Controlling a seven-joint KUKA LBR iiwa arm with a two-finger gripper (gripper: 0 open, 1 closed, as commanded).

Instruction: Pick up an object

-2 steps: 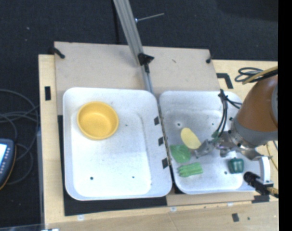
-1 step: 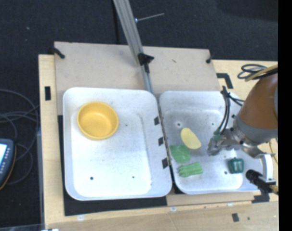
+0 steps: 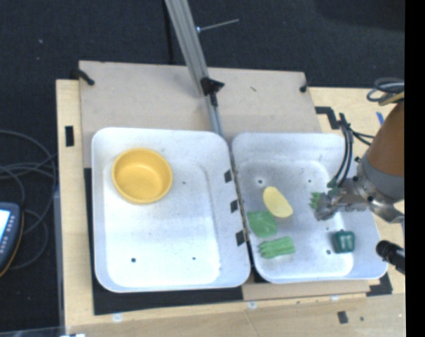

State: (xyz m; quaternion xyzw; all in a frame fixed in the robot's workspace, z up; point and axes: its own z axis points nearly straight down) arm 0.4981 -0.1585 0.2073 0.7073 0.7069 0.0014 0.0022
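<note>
One arm, mine, reaches in from the right over the right bin, wrist angled down, gripper low at a small green object near the far wall. Grip state: cannot tell. Yellow piece and green pieces lie nearby.

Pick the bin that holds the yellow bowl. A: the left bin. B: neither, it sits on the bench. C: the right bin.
A: the yellow bowl sits in the upper left part of the left bin, while the right bin holds the small green and yellow pieces.
</note>
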